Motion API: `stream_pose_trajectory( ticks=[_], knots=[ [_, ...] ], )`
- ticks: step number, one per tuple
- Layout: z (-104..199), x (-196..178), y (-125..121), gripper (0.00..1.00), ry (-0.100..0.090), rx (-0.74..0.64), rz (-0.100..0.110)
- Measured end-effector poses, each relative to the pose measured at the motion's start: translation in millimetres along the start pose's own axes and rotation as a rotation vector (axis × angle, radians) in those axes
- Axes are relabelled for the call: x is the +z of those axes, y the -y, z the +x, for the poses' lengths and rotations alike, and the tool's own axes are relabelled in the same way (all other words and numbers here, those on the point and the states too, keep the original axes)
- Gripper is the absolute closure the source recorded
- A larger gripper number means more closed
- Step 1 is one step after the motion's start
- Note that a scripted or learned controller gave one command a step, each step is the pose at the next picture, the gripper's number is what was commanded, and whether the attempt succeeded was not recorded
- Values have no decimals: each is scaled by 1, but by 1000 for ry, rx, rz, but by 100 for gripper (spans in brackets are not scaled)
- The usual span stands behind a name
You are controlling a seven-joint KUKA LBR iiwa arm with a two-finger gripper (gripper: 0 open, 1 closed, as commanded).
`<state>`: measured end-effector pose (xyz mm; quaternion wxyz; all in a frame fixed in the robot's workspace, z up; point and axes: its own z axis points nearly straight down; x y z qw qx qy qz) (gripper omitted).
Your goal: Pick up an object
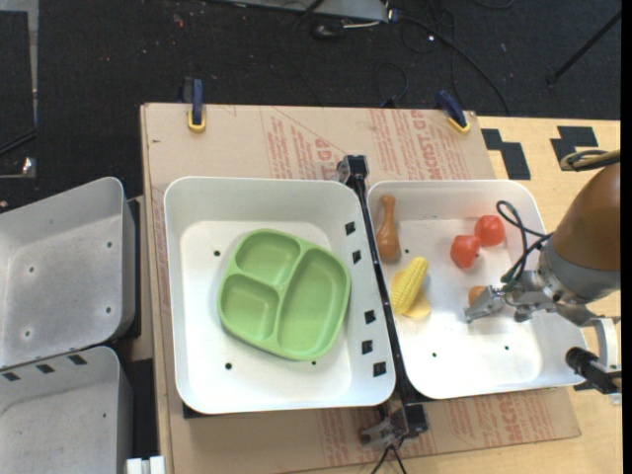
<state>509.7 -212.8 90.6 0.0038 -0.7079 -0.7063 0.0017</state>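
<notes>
In the right bin [474, 368] lie a brown drumstick [387, 229], a yellow corn cob [410, 285] and two red round fruits [489, 230] [465, 251]. A small orange piece [478, 292] sits just below the lower red fruit. My gripper [482, 307] is low over the middle of this bin, coming in from the right, with its tip right beside the orange piece. The view does not reveal whether it touches or holds that piece. The corn is a short way to the gripper's left.
The left bin [197, 363] holds a green divided plate [284, 293]. The bin divider with black clips [373, 314] runs between the bins. The arm's orange band [597, 215] and a black cable [518, 227] hang over the right bin's right side.
</notes>
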Motion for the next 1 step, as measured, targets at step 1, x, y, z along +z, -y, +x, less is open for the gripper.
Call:
stream_pose_trajectory(
  ticks=[1],
  knots=[
    [0, -12, -2, 100, 1, 0, -4]
  ],
)
